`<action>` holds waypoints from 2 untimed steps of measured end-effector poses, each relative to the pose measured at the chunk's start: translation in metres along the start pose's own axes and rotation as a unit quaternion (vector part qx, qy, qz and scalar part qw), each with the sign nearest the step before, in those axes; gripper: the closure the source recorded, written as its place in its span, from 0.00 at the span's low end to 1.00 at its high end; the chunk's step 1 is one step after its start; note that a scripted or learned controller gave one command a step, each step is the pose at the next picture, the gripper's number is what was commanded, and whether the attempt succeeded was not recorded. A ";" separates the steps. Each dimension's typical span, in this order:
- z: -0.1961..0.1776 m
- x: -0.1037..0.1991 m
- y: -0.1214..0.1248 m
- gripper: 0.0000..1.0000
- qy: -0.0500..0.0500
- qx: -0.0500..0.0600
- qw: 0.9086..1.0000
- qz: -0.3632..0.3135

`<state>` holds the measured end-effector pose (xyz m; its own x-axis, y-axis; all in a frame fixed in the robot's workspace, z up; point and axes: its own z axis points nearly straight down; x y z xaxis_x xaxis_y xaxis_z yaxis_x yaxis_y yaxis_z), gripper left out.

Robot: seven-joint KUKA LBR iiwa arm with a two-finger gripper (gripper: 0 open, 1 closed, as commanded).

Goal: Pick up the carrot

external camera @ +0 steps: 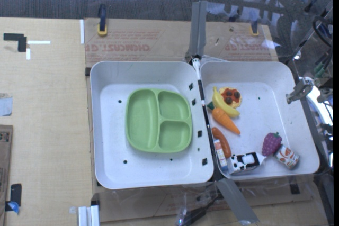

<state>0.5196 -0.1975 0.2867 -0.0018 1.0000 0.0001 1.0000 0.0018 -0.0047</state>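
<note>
One carrot (pixel 226 120) just beside banana (pixel 223 104)

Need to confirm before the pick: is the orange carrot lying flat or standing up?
Lying flat. The orange carrot rests on its side on the floor of the right white bin, just below the yellow banana.

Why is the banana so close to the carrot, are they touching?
Touching. In the camera view the banana lies right along the carrot's upper edge, with no white bin floor between them.

Robot arm (pixel 318 69) at the view's right edge, grey links partly visible, gripper state unclear
</note>
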 end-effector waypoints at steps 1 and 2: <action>0.067 0.068 -0.008 0.00 0.000 -0.001 0.986 -0.169; 0.196 0.093 0.005 0.00 0.000 -0.001 0.967 -0.253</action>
<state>0.5233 -0.1044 0.0905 -0.4909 0.8712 0.0011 0.8712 0.4909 -0.0014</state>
